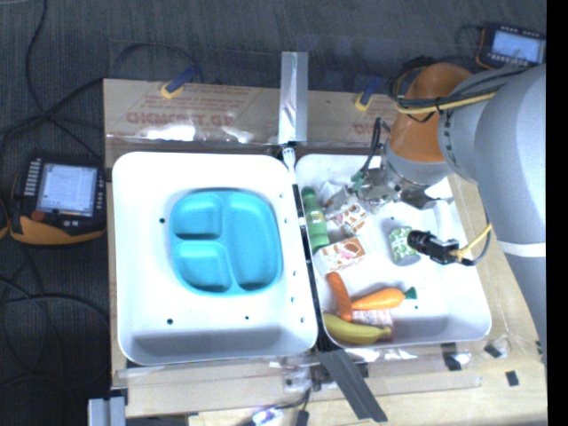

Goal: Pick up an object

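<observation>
Candidate objects are all in the right bin (pixel 461 313), at centre-right of the frame. A small printed packet (pixel 351 212) lies in the bin's upper left, touching or just below the gripper (pixel 367 186). I can't tell from this angle whether the gripper is open, closed or on anything.

A green bottle (pixel 312 216) lies lengthwise along the bin's left wall, just left of the packet. A red-and-white carton (pixel 343 253) sits below the packet, near mid-bin. A green-and-white wrapped item (pixel 402 244) is to the right of the carton, apart from it.

Lower left of the bin:
- A reddish carrot (pixel 337 292) lies slanted.
- An orange carrot (pixel 381 299) lies just beside it on the right.
- A banana (pixel 353 329) lies along the bottom wall under both.

The left bin (pixel 133 273) holds a blue divided tray (pixel 224 240), roughly centred. The arm comes in from the upper right. A handheld pendant (pixel 59 195) is on the floor at the far left.
</observation>
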`<action>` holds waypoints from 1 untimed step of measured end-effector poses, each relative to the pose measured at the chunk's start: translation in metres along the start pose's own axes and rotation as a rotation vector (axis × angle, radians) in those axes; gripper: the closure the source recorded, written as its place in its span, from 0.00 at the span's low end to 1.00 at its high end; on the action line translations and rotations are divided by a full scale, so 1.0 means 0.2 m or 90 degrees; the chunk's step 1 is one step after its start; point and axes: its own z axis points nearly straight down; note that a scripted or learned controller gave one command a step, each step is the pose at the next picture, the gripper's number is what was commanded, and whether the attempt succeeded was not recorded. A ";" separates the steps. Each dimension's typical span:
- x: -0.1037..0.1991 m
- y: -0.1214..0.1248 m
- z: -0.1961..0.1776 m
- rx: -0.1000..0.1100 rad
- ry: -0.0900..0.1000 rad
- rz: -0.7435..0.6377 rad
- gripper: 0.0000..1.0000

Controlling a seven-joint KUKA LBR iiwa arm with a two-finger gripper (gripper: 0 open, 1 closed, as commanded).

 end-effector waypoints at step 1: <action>0.02 0.00 -0.03 0.004 0.004 -0.002 1.00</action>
